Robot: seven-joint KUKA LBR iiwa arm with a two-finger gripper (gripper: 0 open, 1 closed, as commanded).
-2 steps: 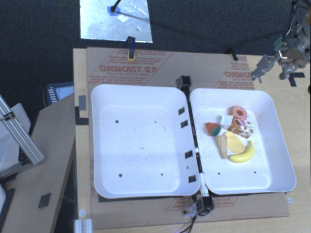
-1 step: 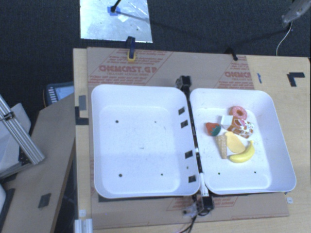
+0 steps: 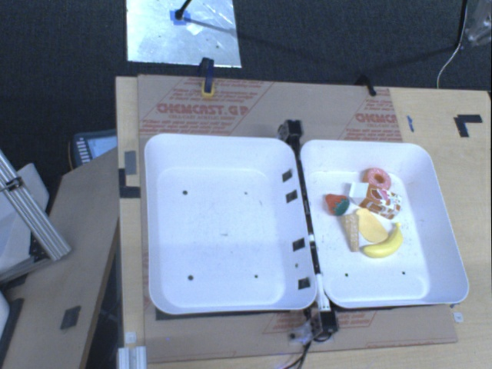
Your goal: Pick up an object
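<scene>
Bench: pale wooden benchtop [image 3: 84, 229], covered by a printed cardboard sheet [image 3: 254, 106].
On sheet: two shallow white plastic bins [image 3: 165, 283], set side by side.

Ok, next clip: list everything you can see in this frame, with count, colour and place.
shallow white plastic bins: two, white, side by side on the bench, joined along the middle
pink ring doughnut toy: one, pink, right bin, top of the cluster
red and green strawberry-like toy: one, red with green, left edge of the cluster
yellow banana toy: one, yellow, bottom of the cluster
tan cone-shaped toy: one, tan, beside the banana toy
red and white frosted pastry toy: one, just below the doughnut toy
brown printed cardboard sheet: one, under the bins
shiny silver foil square: one, on the dark floor, upper left
</scene>
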